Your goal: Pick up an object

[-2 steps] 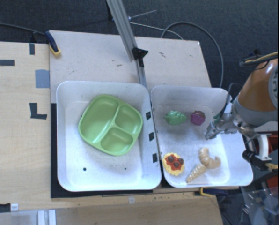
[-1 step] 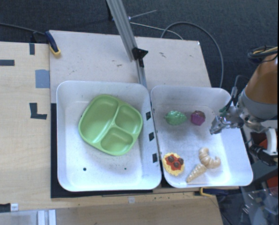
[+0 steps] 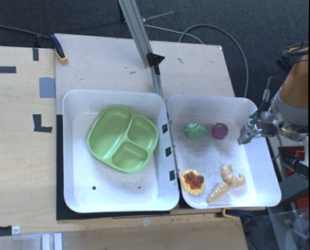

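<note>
Four small items lie in the right bin (image 3: 259, 163): a green leafy piece (image 3: 195, 131) and a purple piece (image 3: 220, 131) side by side near the bin's far half, and a round yellow tart with red dots (image 3: 193, 182) and a tan cone-shaped pastry (image 3: 227, 183) near its front edge. The left bin (image 3: 74, 155) holds a green divided plate (image 3: 123, 138), resting slightly askew. Both bins sit on the table (image 3: 20, 139).

The claw (image 3: 246, 135) hangs at the right bin's right wall, just beside the purple piece but apart from it, with the grey wrist and orange band behind it at the view's right. Nothing sits between its tips, and whether it is spread or closed I cannot tell at this size and angle.

By my reading, this is the approach step: the arm is at the bin's edge and no object is chosen by contact yet. The purple piece is the nearest candidate, the pastry the next. The next move calls for carrying the claw inward from the wall, centring it over one item clear of its neighbour, then descending straight so the tips straddle it. The purple piece sits close to the green one, so a sloppy descent could nudge both.
</note>
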`<state>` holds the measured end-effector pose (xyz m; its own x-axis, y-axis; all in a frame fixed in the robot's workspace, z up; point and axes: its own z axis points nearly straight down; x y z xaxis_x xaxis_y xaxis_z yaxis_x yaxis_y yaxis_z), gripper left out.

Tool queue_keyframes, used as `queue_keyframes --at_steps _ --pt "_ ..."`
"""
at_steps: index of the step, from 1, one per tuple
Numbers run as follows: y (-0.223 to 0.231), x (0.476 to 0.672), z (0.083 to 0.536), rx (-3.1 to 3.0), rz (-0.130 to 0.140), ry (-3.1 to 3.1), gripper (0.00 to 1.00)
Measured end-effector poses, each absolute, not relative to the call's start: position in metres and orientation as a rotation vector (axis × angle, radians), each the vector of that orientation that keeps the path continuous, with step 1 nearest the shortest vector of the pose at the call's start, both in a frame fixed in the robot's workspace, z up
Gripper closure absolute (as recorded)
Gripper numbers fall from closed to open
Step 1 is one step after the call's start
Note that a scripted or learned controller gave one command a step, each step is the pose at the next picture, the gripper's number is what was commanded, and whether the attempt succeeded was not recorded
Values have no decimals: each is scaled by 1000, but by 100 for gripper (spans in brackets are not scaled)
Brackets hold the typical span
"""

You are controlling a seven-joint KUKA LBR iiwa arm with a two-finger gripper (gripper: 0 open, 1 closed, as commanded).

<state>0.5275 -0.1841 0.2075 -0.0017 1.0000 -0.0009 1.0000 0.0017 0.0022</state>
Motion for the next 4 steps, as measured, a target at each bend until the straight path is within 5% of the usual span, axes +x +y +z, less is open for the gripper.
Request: queue_keyframes --at_steps 4 --pt "42 516 212 2216 -3 2233 100"
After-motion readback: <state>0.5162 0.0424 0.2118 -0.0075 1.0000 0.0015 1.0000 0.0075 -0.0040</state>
